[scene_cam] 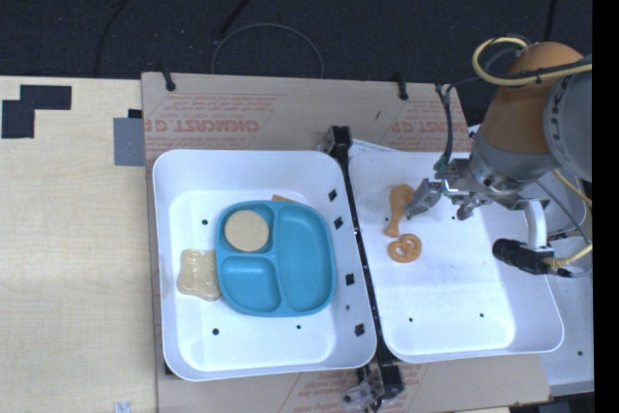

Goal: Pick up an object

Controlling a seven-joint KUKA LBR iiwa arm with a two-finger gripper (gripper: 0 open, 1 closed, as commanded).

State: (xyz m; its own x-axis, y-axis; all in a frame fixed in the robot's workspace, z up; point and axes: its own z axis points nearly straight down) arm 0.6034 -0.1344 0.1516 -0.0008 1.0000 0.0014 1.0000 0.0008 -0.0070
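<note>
dark carpet with loose cables fills the top of the frame, and below it a pale wooden bench carries a sheet of cardboard (290, 116) under two shallow white bins. the left bin (184, 198) holds a blue divided tray (290, 266) with a round tan biscuit-like piece (246, 230) in its upper left compartment, and a pale toast-shaped piece (198, 274) lies just beside the tray's left edge. the right bin (464, 314) holds an orange drumstick-shaped toy (397, 206) and, just below it, an orange pretzel (405, 249). the gripper (427, 199) sits at center right of the frame, beside the drumstick's upper end, its fingers apparently spread narrowly with nothing seen between them, though the view is too small to be sure of contact. as a judgement, the pick is not yet done: everything rests on a bin floor, and closing and lifting remain. printing on the cardboard, upside down and mirrored, seems to read "chemcrest" or similar.
</note>
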